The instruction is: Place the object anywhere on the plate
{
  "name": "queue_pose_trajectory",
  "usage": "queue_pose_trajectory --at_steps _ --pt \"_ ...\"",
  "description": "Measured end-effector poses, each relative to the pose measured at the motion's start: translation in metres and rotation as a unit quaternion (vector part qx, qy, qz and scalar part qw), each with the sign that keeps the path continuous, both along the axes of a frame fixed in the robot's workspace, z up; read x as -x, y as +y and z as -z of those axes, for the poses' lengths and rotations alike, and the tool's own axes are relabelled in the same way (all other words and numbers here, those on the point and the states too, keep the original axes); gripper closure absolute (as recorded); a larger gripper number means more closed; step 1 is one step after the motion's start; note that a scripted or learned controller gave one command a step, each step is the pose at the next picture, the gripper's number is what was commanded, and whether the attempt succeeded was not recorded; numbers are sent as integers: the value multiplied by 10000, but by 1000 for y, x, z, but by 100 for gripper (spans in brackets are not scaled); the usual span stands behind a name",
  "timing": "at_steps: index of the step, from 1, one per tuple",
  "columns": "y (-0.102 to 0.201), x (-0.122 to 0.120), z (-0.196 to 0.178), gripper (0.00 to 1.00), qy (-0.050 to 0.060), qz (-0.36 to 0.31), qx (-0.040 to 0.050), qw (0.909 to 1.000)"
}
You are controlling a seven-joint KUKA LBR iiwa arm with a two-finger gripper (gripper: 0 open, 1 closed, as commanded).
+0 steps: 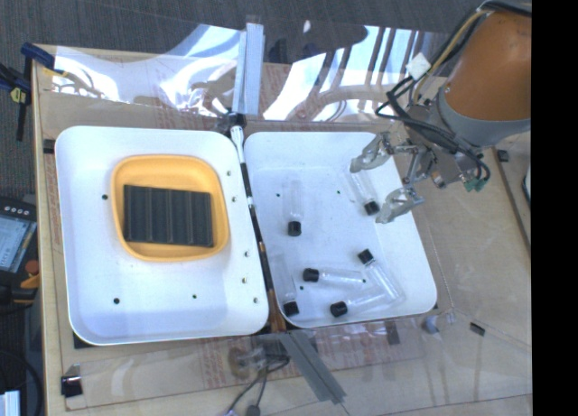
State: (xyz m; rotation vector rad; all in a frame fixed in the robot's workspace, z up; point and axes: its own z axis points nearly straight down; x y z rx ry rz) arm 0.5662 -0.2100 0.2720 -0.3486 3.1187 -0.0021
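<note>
Open claw above the right bin, vials beneath

The silver two-finger gripper (386,181) hangs spread and empty over the right white bin (411,265); a clear plastic vial with a black cap (366,196) lies just beneath, more nearer. Probably light, stiff, slippery, prone to rolling: pinch mid-barrel. The yellow plate with a dark ribbed centre (168,173) sits left, across the bins' raised rims.

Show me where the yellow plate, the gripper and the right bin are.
yellow plate (167,173), camera view, its top rim.
gripper (384,184), camera view, midway between its fingertips.
right bin (271,166), camera view, bare floor near its upper left corner.
</note>
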Motion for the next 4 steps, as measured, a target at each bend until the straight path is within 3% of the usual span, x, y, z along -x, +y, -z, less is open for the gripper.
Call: queue_pose_trajectory --at_steps 1,2,3,4 --pt "14 30 24 0 30 -1594 -11 9872" --pt "0 54 54 0 26 -3525 -8 9358" --pt "1 89 46 0 31 -5104 -13 8599" --pt "14 89 80 0 30 -6604 -13 7509"
